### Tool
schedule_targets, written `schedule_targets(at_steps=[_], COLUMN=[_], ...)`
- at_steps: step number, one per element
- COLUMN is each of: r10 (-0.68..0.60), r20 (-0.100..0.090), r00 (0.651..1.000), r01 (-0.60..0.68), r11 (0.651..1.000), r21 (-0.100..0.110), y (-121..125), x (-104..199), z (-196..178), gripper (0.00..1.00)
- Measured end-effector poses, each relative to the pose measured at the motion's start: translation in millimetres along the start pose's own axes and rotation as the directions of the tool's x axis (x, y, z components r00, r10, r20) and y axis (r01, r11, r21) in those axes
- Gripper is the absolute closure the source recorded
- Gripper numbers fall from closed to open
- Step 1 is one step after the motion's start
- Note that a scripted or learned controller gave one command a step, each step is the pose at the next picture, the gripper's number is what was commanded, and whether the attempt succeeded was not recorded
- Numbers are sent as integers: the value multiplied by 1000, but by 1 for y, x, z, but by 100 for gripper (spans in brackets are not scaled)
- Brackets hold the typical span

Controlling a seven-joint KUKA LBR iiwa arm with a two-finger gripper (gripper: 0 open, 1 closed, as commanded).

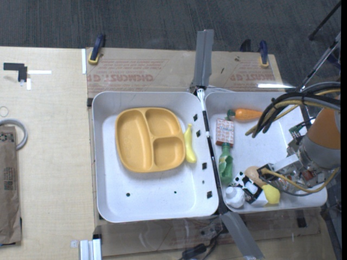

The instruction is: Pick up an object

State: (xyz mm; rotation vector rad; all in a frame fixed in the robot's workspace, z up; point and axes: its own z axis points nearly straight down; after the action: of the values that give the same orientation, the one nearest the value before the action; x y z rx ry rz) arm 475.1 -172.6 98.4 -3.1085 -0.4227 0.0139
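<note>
We see a pale wooden surface point(49, 145) over dark carpet point(135, 10), and the left bin point(157, 196) holds a yellow divided plate point(150, 140) with a banana point(190, 144) touching its right edge. In the right bin point(255, 148) the gripper point(295, 173) hangs near the front wall, just beside a yellow fruit point(272, 195), with a green bottle point(225, 164) and a carrot point(246, 114) further off. We cannot tell whether the gripper is apart or together.

Robotics laboratory: plywood bench point(49, 145) carrying a white left bin point(108, 199) and right bin point(249, 150), a clamped cardboard sheet point(146, 72), a cabled robot arm point(325, 131), over grey carpet point(135, 10).
</note>
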Motion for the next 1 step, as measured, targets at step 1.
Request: schedule_targets(at_steps=[1], r10=[-40], r20=[-3], r00=[999], r01=[40], r11=[999], r21=[-4], y=[46], x=[69], z=[7], gripper=[100])
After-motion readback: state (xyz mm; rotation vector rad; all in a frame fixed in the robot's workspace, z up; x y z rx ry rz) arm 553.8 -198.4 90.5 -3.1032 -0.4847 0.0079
